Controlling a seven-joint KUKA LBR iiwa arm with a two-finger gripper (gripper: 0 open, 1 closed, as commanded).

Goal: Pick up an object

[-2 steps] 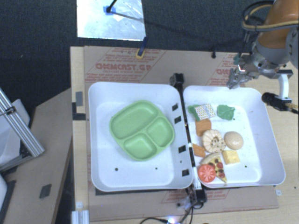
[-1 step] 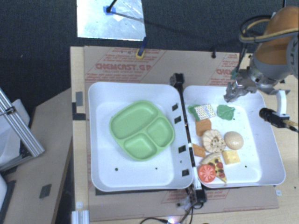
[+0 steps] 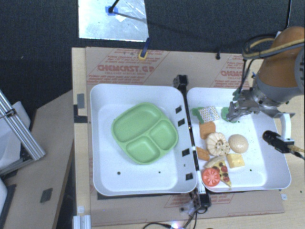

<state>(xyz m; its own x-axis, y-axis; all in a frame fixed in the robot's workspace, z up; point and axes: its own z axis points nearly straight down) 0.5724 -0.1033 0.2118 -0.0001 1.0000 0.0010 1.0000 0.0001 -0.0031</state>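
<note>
Camera view: gripper (image 3: pixel 232 116), grip state unclear, over green object (image 3: pixel 225 112) in right bin (image 3: pixel 271 175).

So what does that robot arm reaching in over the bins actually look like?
The arm is bulky and rounded, with an orange section above a grey metal wrist. Dark cables loop beside the orange part. It narrows to a small grey gripper made of metal parts. A white bracket with a black cylinder sticks out near the wrist.
</note>
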